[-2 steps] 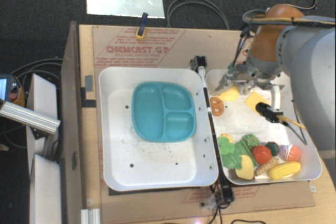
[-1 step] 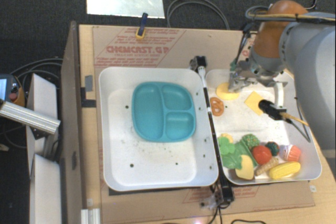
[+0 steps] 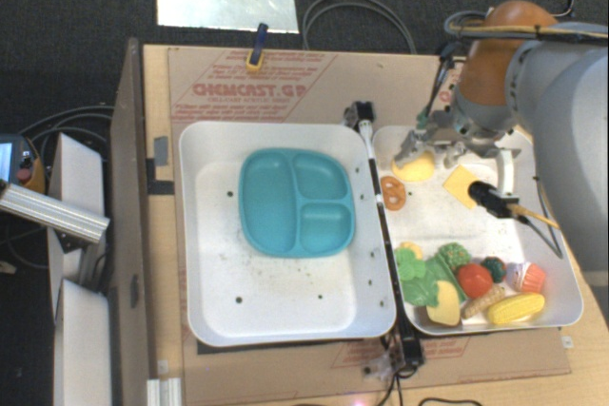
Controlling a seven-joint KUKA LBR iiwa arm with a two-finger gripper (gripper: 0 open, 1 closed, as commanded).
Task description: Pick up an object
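The gripper point(image 3: 419, 152) hangs low in the right bin point(image 3: 571, 299), over a yellow toy point(image 3: 415, 169). I cannot tell how its grip stands.

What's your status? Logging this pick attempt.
Gripper low in right bin, over yellow piece. No grasp visible. Pretzel close beside.

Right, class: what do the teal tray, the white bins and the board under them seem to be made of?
Teal tray: probably moulded plastic, matte, one even colour with rounded compartment ridges.
White bins: likely thin plastic, smooth with a slight sheen, rounded corners and scuff specks.
Board: looks like cardboard, dull brown with red printed lettering.
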